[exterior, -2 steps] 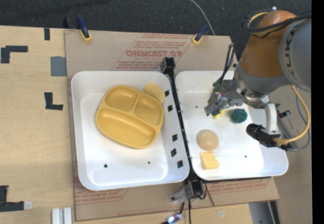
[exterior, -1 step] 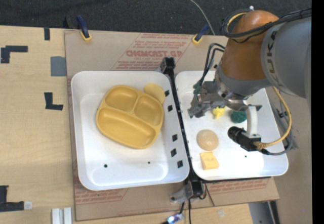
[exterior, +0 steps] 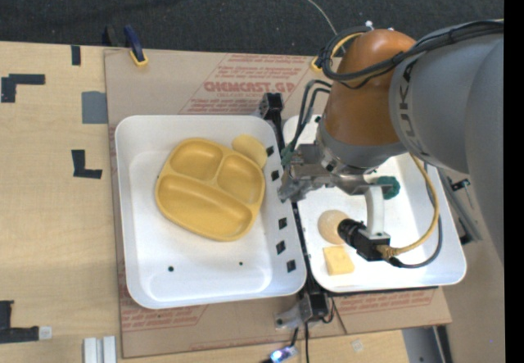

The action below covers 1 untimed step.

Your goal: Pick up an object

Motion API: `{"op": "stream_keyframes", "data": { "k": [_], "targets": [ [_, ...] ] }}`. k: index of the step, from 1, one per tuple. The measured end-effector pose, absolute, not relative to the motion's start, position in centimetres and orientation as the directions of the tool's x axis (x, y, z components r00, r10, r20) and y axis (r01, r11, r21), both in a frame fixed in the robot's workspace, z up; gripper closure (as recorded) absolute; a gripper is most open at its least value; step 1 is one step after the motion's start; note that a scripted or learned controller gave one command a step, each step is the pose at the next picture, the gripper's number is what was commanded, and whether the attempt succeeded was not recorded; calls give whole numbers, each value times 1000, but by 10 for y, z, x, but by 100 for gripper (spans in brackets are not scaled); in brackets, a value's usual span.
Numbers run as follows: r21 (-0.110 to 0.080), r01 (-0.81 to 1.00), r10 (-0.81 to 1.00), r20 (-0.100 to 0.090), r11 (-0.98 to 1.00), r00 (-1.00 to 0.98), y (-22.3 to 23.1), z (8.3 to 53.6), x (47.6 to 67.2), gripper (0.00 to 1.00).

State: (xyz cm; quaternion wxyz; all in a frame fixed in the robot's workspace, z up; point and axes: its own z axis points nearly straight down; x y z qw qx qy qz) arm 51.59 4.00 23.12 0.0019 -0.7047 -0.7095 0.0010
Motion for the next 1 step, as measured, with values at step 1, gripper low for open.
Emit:
{"op": "stream_keyframes", "data": {
  "k": [1],
  "targets": [
    [-3, 1000, 1000, 2, 8, -8, 93, 235, 504, 100]
  ]
}}
